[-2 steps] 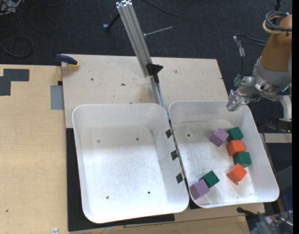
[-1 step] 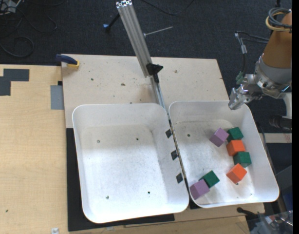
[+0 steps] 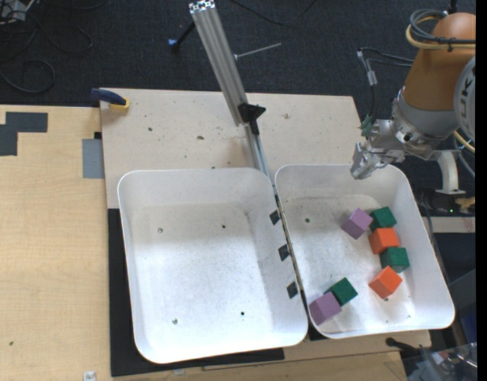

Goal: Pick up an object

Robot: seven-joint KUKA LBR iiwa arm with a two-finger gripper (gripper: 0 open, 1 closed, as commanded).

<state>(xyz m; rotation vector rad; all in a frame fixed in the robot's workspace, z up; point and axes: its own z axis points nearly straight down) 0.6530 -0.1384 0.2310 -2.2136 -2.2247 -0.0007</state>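
The right bin (image 3: 418,205) holds several small blocks. A purple block (image 3: 357,223), a green block (image 3: 383,217), an orange block (image 3: 384,240) and another green block (image 3: 395,258) cluster near its right side. Lower down lie an orange block (image 3: 385,282), a green block (image 3: 343,290) and a purple block (image 3: 324,307). My gripper (image 3: 365,163) hangs over the far rim of the right bin, above and apart from the blocks, with nothing visible between its fingers.
The left bin (image 3: 132,213) sits beside the right one, with a divider carrying black clips (image 3: 281,251) between them. A slanted aluminium post (image 3: 224,66) rises behind the bins. A blue and yellow clamp (image 3: 109,98) lies at the bench's far left corner.
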